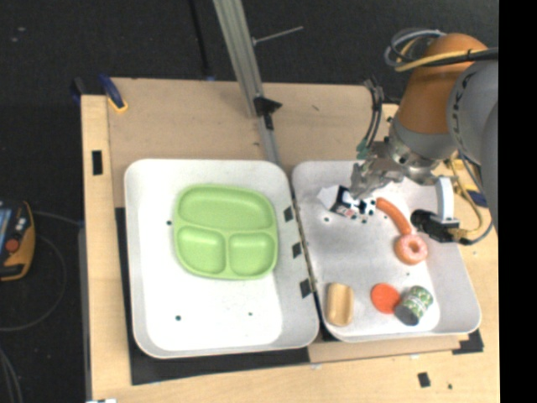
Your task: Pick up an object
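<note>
My gripper [362,188] hangs low over the back left part of the right bin [369,330]. Its tip is at a small black, white and blue object [350,205] that lies on the bin floor just in front of it. Whether they touch I cannot tell. An orange, carrot-like stick [394,215] lies just right of the gripper. Nearer the front are a pink ring donut [411,248], a tan bread-like roll [339,304], a small orange-red piece [383,297] and a grey-green round object [413,304].
The left bin [151,309] holds a green divided plate [225,231]. A grey metal post [243,57] rises behind the bins, ending near their shared back corner. The arm's orange band [432,82] stands over the right bin's back right.
</note>
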You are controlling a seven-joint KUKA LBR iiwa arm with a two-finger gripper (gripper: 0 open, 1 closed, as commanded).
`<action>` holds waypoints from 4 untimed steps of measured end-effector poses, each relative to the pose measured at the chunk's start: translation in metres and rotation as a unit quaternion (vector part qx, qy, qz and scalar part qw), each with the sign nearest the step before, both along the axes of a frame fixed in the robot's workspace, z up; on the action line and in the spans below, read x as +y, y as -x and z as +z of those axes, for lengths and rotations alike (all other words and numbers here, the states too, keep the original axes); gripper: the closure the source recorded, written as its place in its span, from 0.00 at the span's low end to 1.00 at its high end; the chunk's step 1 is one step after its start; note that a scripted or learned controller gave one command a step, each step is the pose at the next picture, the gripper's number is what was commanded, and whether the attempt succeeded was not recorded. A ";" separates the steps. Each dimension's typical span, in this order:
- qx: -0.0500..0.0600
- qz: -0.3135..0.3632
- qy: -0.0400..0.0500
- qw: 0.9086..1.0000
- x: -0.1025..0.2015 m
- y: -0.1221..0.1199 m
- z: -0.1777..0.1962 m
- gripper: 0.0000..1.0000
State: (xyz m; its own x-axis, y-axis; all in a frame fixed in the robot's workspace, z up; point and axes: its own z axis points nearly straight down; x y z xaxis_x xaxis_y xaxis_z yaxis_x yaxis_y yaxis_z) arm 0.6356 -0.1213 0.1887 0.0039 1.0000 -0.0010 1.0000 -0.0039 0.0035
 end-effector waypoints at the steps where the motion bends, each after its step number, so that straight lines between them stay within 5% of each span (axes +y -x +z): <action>1: -0.002 0.003 0.001 1.000 -0.006 -0.005 0.063 1.00; 2: 0.000 0.003 0.000 1.000 -0.007 -0.006 0.083 1.00; 4: 0.001 0.005 -0.001 1.000 0.088 0.008 0.091 1.00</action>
